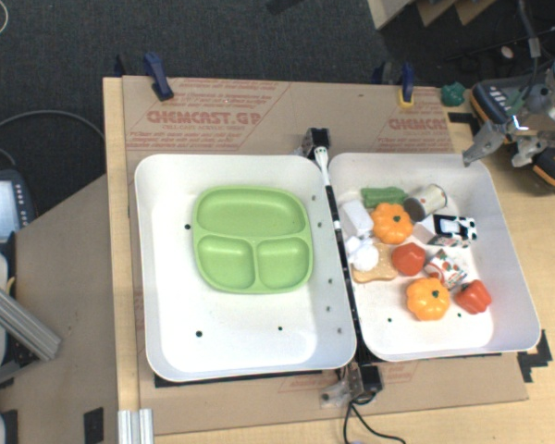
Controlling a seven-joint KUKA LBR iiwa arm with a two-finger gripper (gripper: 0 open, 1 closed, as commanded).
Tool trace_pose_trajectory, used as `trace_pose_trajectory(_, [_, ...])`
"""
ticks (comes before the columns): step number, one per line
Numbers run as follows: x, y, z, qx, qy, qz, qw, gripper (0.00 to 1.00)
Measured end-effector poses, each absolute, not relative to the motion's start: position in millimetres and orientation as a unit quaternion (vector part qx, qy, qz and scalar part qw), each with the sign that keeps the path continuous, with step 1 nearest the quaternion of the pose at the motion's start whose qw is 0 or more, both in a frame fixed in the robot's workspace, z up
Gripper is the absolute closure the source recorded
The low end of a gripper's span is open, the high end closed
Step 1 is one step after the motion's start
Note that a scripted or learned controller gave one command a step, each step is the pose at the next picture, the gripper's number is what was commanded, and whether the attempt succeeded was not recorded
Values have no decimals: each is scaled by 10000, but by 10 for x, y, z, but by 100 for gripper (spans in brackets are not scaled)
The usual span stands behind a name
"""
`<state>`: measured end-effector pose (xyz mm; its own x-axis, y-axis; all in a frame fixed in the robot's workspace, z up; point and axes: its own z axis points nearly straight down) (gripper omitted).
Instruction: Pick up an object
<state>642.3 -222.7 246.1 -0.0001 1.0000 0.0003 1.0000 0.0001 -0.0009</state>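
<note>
1. The gripper (487, 142) sits at the upper right of the frame, just beyond the upper right corner of the right bin (398, 329). It is over the bench, not over the bin floor.
2. Gripper state: blurred and small at this position, so it cannot be told whether it is open or closed. Nothing can be seen held in it.
3. All the loose objects lie in the right bin, below and to the left of the gripper and well apart from it.
4. Top row of the cluster: a green piece (384, 195) and a pale cylinder (431, 197). The cylinder is the object nearest the gripper.
5. Middle of the cluster:
   - a white bottle (356, 218) by the bin's left wall;
   - an orange pumpkin (392, 223) beside it;
   - a black-and-white patterned item (453, 229) to the right.
6. Lower part of the cluster:
   - a red tomato (408, 259);
   - a second orange pumpkin (427, 299);
   - a red pepper (474, 296) at the lower right.
7. The left bin (166, 248) fills the centre left of the frame and holds a green divided plate (252, 239), lying flat in its upper half.
</note>
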Motion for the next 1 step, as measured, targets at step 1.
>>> trace_pose_trajectory(1, [5858, -1720, 3175, -7059, -7083, -8, 5, 0])
